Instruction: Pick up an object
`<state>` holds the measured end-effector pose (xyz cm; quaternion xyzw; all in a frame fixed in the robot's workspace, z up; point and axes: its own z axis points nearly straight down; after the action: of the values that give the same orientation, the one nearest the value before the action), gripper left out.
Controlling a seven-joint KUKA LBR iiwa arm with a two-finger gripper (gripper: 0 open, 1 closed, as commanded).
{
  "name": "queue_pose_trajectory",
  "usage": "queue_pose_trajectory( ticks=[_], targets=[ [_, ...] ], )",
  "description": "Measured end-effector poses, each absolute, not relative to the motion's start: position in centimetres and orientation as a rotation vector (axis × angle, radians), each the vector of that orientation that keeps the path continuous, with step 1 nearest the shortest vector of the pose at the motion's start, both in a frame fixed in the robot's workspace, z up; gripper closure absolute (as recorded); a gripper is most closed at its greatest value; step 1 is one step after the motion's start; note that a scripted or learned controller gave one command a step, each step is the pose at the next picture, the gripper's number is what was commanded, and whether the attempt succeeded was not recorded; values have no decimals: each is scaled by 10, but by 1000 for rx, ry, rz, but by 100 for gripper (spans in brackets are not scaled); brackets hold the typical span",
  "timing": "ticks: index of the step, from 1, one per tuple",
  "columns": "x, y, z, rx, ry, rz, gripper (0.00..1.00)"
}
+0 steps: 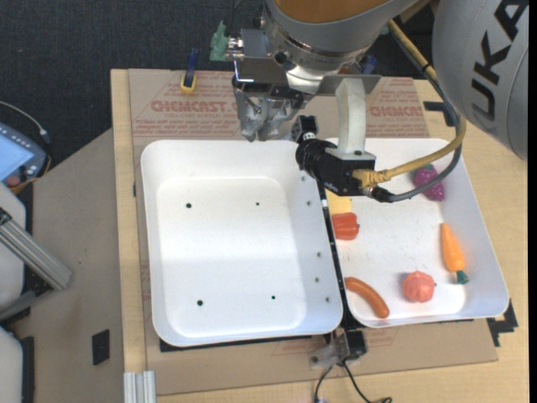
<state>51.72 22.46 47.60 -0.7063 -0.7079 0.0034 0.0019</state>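
Note:
My gripper point(267, 122) hangs under the grey and orange wrist, over the far rim of the left white bin point(159, 225), near the cardboard behind it. I see nothing held under it. The right bin point(482, 250) holds the loose objects. A red pepper point(345, 225) lies by the divider, with a yellow piece point(338, 202) just behind it. A purple grape bunch point(430, 183) sits at the far side and an orange carrot point(453, 252) near the right wall. A pink strawberry point(419, 286) and a reddish sausage point(367, 297) lie near the front.
A black device point(331, 164) on a white bracket, with a yellow cable point(419, 168), hangs over the divider between the bins. The bins rest on a cardboard sheet point(168, 99). A yellow clamp point(189, 79) sits at its far edge.

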Motion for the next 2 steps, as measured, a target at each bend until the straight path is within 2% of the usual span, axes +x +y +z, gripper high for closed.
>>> queue_pose_trajectory(
  ticks=[1,2],
  targets=[
    [570,224,490,-2226,-2221,-4,100],
    [624,224,537,-2227,-2222,-11,100]
  ],
)
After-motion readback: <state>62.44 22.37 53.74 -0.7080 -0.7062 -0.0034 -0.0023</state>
